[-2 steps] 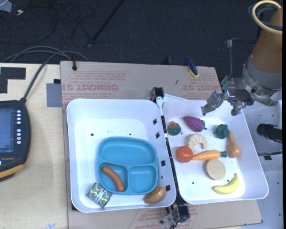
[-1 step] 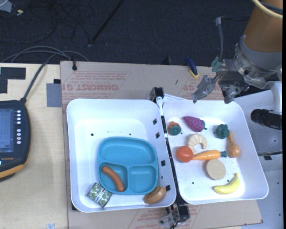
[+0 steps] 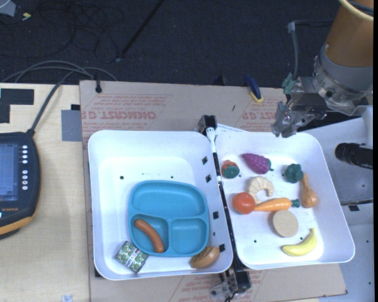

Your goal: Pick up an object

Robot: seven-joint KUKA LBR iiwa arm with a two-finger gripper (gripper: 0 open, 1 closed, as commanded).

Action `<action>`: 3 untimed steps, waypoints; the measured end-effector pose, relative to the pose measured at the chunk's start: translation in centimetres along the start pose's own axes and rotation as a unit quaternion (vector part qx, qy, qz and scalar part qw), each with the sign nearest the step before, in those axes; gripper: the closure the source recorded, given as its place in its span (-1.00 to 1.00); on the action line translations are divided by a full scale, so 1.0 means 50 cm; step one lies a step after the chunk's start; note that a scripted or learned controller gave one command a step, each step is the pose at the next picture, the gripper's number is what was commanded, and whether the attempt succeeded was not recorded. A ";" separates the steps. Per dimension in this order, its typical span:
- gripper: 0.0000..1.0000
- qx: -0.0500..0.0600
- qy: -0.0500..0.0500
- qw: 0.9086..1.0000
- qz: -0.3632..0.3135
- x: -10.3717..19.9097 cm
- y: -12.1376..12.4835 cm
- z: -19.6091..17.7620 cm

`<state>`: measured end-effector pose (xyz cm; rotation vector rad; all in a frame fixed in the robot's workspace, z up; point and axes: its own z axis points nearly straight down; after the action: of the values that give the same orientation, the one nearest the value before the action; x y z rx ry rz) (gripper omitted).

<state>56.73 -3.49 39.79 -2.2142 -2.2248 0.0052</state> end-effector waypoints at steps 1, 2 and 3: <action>1.00 0.000 0.000 1.000 0.000 0.054 0.159 0.141; 1.00 0.002 0.001 1.000 0.000 0.193 0.133 0.260; 1.00 0.004 -0.001 1.000 0.004 0.126 0.128 0.433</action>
<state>62.99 2.81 18.10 -2.2191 -2.2130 0.0159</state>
